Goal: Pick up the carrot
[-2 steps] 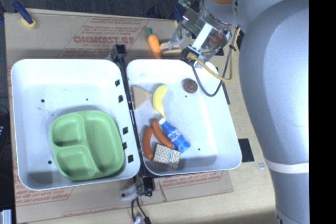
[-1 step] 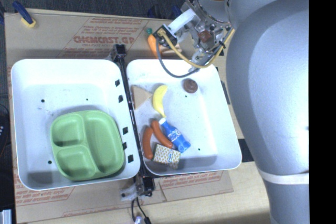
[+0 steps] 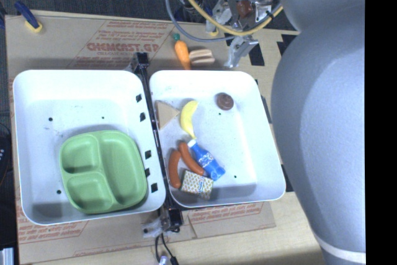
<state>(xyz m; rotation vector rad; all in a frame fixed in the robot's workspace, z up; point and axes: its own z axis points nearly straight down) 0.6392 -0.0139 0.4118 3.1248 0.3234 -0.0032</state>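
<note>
Carrot: small orange carrot with green top is seen on the cardboard-covered bench, outside the bins, just behind the right white bin, beside a tan block | Gripper: two-finger gripper is seen above the bench right of the block; grip state cannot be told | Left white bin: green divided tray is seen inside.

Big smooth grey arm, orange band at the wrist, 1 yellow cable looping beside blue ones, bare metal gripper.

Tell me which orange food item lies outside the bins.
The carrot, on the cardboard behind the right bin; the two sausages lie inside that bin.
</note>
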